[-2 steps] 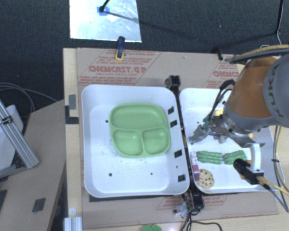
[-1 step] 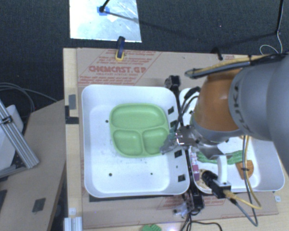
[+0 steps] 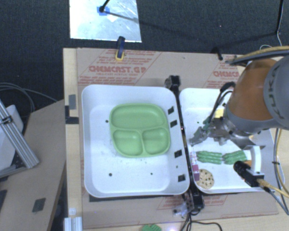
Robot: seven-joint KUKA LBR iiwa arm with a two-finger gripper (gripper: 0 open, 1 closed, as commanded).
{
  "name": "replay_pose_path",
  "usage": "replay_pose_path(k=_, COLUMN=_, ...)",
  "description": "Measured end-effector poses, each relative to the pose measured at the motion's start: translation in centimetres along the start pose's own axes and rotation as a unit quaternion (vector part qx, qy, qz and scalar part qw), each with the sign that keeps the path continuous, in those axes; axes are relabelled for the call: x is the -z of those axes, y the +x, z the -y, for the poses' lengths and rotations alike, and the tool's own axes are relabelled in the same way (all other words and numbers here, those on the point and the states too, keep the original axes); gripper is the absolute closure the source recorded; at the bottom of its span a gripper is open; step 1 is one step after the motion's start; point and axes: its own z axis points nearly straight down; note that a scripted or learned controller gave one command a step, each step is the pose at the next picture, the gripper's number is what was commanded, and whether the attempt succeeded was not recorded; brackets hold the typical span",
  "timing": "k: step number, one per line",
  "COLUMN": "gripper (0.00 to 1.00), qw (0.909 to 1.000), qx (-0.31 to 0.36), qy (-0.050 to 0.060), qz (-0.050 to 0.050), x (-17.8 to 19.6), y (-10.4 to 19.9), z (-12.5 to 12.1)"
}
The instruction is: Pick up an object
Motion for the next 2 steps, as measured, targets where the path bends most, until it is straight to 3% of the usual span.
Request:
replay_pose_path(k=1, gripper=0.00, qw=1.0000, qx=0.008, qy=0.002, qz=-0.003, x=0.0, y=7.3, z=2.1)
replay_pose_path(k=2, gripper=0.00, qw=1.0000, qx=0.001, qy=0.001, qz=-0.001, x=0.0, y=0.9, z=2.0)
